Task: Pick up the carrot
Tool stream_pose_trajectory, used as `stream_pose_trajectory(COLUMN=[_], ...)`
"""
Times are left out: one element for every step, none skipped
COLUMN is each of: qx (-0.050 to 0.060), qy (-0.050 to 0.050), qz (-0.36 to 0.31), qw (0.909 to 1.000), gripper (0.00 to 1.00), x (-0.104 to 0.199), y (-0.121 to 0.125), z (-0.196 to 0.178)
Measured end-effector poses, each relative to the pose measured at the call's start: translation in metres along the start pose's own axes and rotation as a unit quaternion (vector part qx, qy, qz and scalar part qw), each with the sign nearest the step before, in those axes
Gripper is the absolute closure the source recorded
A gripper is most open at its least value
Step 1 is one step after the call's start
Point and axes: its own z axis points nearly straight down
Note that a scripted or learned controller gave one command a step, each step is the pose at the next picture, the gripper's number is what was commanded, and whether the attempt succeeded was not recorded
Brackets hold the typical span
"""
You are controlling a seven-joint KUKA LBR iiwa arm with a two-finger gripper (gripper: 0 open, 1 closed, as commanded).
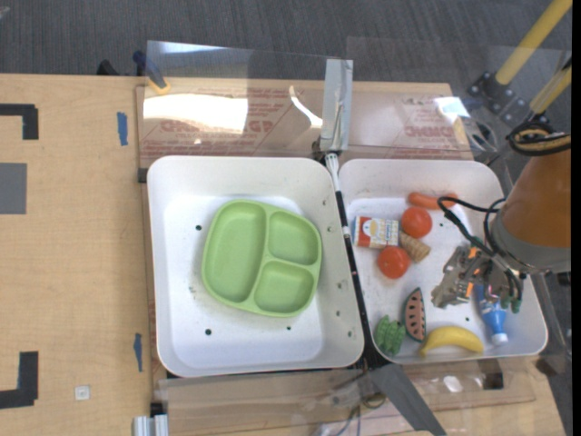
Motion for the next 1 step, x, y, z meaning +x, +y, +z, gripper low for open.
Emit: stream_pose_trajectory(qx=[-0.001], qy=[-0.005], qz=[0.001], qw=[1.0000], gripper=[1.00], x=[-0.0063], y=[0.0507], z=[-0.0735])
